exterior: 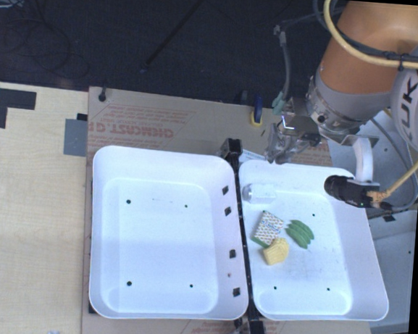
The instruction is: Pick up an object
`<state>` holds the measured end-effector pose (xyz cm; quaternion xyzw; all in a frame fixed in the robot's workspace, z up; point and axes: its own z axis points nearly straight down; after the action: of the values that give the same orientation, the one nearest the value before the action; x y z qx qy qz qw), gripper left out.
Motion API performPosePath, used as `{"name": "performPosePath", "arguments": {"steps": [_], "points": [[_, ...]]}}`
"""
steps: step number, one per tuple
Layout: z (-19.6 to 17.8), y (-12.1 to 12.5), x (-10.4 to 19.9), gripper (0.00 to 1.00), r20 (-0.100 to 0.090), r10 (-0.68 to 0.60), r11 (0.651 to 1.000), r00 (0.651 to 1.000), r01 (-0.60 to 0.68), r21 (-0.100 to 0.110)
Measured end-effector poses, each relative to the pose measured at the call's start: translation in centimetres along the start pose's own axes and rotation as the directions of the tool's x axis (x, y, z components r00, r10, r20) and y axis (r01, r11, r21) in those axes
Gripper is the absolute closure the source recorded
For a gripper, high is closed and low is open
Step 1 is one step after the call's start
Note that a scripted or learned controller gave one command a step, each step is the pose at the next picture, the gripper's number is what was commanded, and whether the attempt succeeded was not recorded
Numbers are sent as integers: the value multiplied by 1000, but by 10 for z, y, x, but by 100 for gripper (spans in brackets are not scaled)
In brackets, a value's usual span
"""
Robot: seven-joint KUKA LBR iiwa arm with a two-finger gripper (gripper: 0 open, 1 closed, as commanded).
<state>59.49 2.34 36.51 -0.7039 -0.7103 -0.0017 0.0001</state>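
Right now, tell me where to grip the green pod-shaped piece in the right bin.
Grip the green pod across its narrow middle, coming straight down. It lies flat and elongated on a diagonal, with bare bin floor on its right; the checkered piece lies close on its left.

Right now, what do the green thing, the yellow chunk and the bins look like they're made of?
Green object: looks like smooth moulded plastic, perhaps a toy pea pod, with an even, saturated colour; too small to be sure.
Yellow chunk: matte and slightly pitted, so probably foam or sponge.
Right bin and left bin: smooth white plastic with rounded corners and a faint sheen.
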Motion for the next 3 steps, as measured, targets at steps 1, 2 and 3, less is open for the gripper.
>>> {"name": "performPosePath", "arguments": {"steps": [1, 2, 3], "points": [[73, 35, 32, 100, 3, 6, 1000, 1000, -6, 9], [82, -34, -60, 100, 6, 19, 1000, 1000, -19, 10], [-15, -30, 10, 100, 0, 2, 1000, 1000, -2, -5]]}}
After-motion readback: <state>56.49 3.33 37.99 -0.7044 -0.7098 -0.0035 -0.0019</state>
